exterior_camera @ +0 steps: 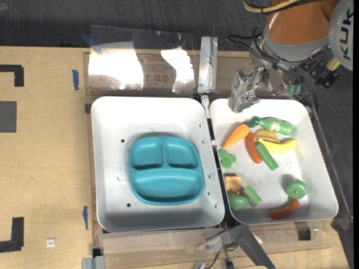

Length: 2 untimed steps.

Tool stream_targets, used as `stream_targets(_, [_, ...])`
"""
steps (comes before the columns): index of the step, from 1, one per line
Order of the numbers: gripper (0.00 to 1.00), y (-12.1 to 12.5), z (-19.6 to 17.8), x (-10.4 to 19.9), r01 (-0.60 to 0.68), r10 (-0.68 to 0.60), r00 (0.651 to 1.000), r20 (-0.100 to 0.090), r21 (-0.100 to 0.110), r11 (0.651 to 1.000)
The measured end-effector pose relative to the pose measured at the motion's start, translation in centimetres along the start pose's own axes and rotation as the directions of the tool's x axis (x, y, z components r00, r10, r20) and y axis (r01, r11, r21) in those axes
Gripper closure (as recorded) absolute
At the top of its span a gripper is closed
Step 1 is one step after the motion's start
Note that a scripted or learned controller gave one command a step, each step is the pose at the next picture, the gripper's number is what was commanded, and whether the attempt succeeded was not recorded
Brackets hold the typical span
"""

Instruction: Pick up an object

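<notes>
1. While hovering over the far-left corner of the right bin (pixel 322 167), gripper (pixel 244 100) looks empty; nothing seen between the fingers. Open or closed: cannot tell, too blurred and small.
2. Looks like the approach step, pick not yet made. All toys lying loose on the bin floor.
3. Nearest candidates: carrot (pixel 236 135) just below the gripper, tilted, tip toward the bin's left wall; green bottle (pixel 274 125) to its right, lying flat near the far wall.
4. Crowded in mid-bin: banana (pixel 277 146), red sausage (pixel 252 148) and green stick (pixel 268 157), touching or overlapping.
5. Near the front: green apple (pixel 295 190), red pepper (pixel 285 209), green lump (pixel 237 202) beside a brown piece (pixel 232 182).
6. Left bin (pixel 106 116) with a blue divided plate (pixel 165 170); not part of this pick.
7. Next, probably: shift slightly toward the carrot, line up across its narrow width, descend, close. Risk: clipping the bin wall or nudging the bottle.
</notes>
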<state>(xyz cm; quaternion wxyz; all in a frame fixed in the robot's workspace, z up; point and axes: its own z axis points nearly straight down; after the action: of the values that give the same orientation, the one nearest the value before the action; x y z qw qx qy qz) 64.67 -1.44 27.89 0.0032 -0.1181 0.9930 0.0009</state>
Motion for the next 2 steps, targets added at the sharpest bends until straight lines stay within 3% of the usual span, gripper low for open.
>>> stream_targets(1, [1.00, -8.0, -4.0, 0.8, 0.118, -0.118, 0.993, 0.005, 0.007, 0.993])
stream_targets(2, [1.00, -0.9, -1.0, -1.9, 0.023, -0.023, 1.000, -0.002, -0.001, 1.000])
